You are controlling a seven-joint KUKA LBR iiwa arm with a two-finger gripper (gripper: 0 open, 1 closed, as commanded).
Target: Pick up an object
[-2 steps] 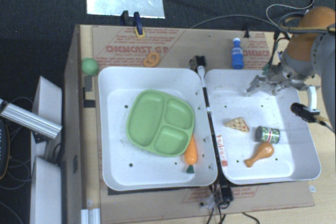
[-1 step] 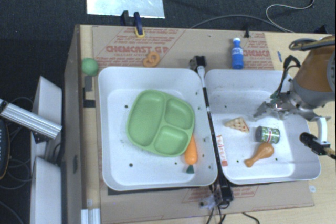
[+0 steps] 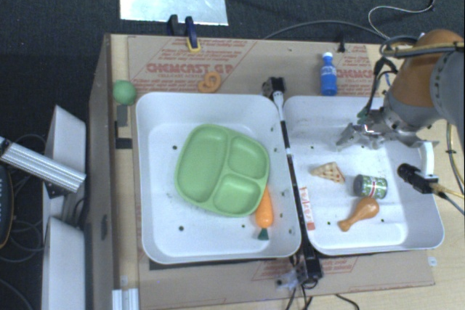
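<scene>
My gripper (image 3: 351, 131) hangs over the back half of the right bin (image 3: 429, 229), its fingers spread open with nothing between them. The grey arm with its orange band (image 3: 420, 78) reaches in from the right. Just in front of the gripper, apart from it, lies a toy pizza slice (image 3: 328, 173). To the right of the slice a small green can (image 3: 371, 186) lies on its side. A tan drumstick (image 3: 359, 214) rests nearer the front. In the left bin (image 3: 156, 229) sit a green divided plate (image 3: 221, 169) and an orange carrot (image 3: 264, 213) at its front right corner.
A blue bottle (image 3: 328, 74) stands behind the right bin. A pretzel (image 3: 210, 81) and a green ball (image 3: 124, 91) lie on the bench behind the left bin. A black divider with cables (image 3: 285, 149) runs between the bins. A black part (image 3: 413, 178) juts in at the right.
</scene>
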